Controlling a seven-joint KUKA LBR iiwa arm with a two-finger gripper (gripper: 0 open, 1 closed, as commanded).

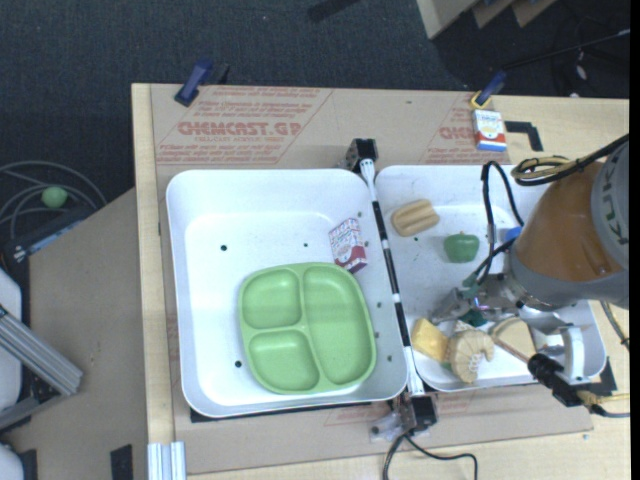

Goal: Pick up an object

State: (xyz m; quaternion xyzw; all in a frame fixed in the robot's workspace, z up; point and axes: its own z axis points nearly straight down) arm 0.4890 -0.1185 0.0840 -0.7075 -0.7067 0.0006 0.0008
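The pincer [476, 304] is hanging low over the middle of the right bin [440, 178], at the end of the arm [572, 240] that is reaching in from the right. Its tip is sitting among a small blur of dark and teal bits, so I cannot tell whether it is open or closed, or whether it is gripping anything.

Just nearer the camera, a yellow wedge [430, 340] and a cream lump [470, 356] are lying side by side, touching each other, against the bin's near wall. On the far side of the pincer, a green lump [461, 247] is resting alone on the bin floor, close to the pincer but apart from it. Farther off, a tan roll [413, 217] is lying near the wall that the two bins are sharing.

The left bin [225, 223] is holding a green plate [305, 326] with three compartments, lying flat toward the near side. A red-and-white packet [347, 243] is lying just beyond the plate's far right corner, near the shared wall.

Both bins are sitting on a printed cardboard sheet [250, 118] that is covering the bench [150, 298]. Blue clips [195, 83] are showing at the sheet's far edge, and a small box [489, 128] is lying on the sheet beyond the right bin.
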